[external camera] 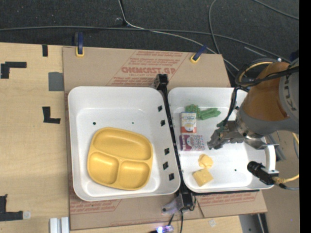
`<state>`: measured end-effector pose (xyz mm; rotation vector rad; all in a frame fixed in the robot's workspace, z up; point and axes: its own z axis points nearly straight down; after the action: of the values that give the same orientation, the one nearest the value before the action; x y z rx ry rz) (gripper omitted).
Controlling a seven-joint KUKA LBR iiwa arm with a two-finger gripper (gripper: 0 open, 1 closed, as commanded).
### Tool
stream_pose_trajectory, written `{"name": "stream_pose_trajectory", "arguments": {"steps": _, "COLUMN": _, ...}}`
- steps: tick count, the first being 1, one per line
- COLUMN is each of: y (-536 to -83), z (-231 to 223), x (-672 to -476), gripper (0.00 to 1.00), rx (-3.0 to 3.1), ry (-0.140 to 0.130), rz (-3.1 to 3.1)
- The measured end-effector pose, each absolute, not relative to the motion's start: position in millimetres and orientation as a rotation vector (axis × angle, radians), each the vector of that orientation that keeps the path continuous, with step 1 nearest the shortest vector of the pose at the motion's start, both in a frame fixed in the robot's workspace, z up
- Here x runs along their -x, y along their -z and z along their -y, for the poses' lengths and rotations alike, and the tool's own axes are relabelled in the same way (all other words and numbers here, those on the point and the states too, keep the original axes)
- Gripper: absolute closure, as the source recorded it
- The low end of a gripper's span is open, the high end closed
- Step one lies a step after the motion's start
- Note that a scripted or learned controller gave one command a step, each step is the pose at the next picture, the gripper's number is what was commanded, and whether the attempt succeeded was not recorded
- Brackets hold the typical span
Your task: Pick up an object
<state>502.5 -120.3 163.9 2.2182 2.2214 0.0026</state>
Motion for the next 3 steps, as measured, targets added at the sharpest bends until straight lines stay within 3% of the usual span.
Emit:
{"name": "stream_pose_trajectory", "arguments": {"steps": 2, "y": -224, "z": 119, "x": -502.5, "gripper": 1.0, "rx": -2.22, "ry": 0.0, "rz": -2.222}}
{"name": "stream_pose_trajectory", "arguments": {"steps": 3, "y": -233, "z": 72, "x": -532.4, "gripper": 1.0, "rx": -2.215, "ry": -0.002, "rz": -2.229}}
